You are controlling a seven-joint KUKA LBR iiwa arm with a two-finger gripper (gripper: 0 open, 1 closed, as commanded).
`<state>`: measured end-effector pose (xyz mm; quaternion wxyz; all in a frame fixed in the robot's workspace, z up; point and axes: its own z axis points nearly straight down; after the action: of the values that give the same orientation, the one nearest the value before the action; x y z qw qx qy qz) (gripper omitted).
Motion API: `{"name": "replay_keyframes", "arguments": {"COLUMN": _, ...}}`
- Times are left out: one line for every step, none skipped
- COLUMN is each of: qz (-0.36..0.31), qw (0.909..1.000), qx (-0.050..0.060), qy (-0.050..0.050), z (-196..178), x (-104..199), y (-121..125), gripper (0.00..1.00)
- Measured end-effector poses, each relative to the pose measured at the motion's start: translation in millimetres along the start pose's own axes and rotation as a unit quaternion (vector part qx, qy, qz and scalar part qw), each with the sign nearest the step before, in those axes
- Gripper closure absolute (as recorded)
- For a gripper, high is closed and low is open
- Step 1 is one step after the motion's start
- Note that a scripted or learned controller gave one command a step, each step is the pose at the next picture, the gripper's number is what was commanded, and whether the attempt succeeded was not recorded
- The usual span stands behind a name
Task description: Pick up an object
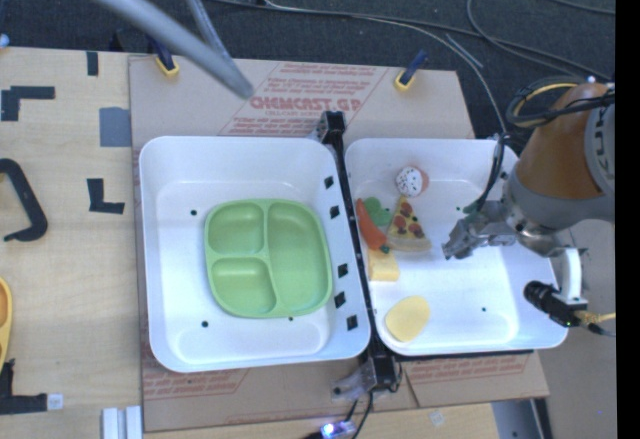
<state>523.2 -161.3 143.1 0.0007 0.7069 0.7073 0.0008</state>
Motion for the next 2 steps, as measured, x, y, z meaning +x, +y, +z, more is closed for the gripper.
{"name": "replay_keyframes", "arguments": {"qz": -0.001, "qw": 1.0000, "qx": -0.002, "qy": -0.001, "z": -58, "x": 1, "y": 10, "gripper": 1.00}}
{"name": "replay_keyframes", "arguments": {"qz": -0.001, "qw": 1.0000, "qx": 0.000, "qy": 0.000, "z": -80, "x": 2, "y": 11, "gripper": 1.00}}
